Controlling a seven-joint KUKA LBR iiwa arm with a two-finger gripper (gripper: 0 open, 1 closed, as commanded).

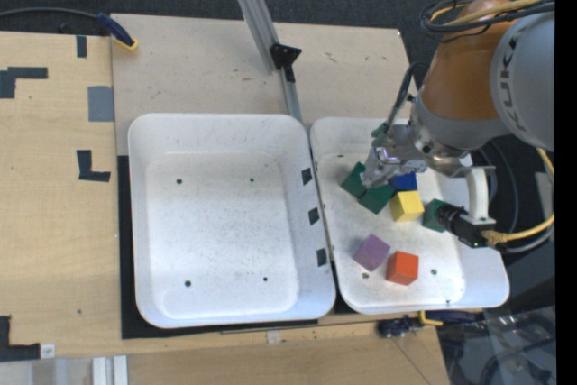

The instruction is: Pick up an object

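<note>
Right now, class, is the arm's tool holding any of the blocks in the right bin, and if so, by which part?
It cannot be told. The tool sits low over the green block, beside the blue block and yellow block, but its grip is hidden.

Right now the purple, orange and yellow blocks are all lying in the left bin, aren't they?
Not quite: the camera view shows the purple block, orange block and yellow block all lying in the right bin, not the left bin.
</note>
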